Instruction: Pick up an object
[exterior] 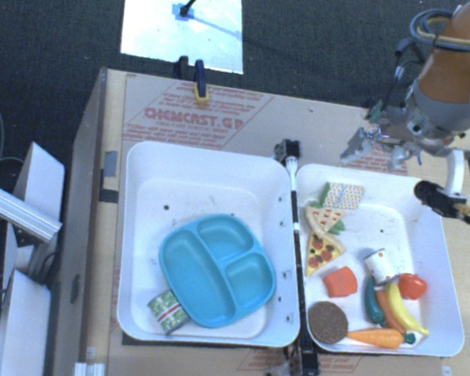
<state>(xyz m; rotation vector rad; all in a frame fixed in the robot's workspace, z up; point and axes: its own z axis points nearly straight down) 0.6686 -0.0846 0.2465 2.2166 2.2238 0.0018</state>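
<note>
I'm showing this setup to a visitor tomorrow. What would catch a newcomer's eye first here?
Probably the light blue divided plastic plate, lying in the left white bin with a small green and red box at its lower left corner. Next, the right white bin with its cluster of toy food: pizza slices, a yellow banana, an orange carrot. The gripper hangs above the bins' far edge.

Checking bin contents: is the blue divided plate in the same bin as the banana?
No, the blue divided plastic plate lies in the left white bin, while the yellow toy banana lies in the right white bin.
</note>
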